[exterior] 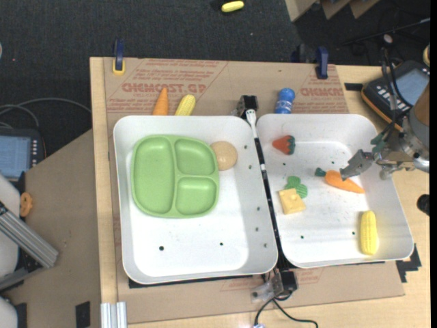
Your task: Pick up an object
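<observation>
We see the worktop | left bin holding green plate | right bin with corn, cheese, strawberry | carrot at right bin's far right | jaws just above carrot; spread or pressed, we cannot tell.

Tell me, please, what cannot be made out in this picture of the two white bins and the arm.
- Grey two-finger gripper, camera view: too small and blurred to tell whether it grips the orange toy carrot beside it.
- Grey arm: cut off by the right edge.
- Blue bottle behind the right white bin: label too small.
</observation>
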### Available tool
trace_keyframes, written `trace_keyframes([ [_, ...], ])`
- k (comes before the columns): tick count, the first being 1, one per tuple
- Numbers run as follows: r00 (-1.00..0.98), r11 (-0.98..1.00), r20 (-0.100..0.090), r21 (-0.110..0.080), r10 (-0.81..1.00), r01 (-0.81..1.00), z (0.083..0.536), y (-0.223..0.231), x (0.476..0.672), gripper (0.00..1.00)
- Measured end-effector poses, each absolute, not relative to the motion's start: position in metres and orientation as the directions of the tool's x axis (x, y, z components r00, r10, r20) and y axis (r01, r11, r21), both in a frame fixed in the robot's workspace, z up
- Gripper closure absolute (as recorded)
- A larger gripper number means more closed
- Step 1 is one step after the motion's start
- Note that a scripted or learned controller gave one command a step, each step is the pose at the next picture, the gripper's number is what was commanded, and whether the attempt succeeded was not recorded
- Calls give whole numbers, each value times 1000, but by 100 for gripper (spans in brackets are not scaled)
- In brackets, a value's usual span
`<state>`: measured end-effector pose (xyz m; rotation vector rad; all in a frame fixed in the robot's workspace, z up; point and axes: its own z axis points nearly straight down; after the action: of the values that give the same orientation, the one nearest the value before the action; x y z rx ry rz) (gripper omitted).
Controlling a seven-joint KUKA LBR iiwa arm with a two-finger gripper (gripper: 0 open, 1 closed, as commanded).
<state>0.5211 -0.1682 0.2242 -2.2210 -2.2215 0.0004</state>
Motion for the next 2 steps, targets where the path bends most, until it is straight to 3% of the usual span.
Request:
trace_keyframes([
  [1, 3, -3, -1, -3, 1000, 1000, 78, -197, 533, 0],
  [2, -8, 8, 0, 4, 1000, 1000, 85, -130, 574, 0],
])
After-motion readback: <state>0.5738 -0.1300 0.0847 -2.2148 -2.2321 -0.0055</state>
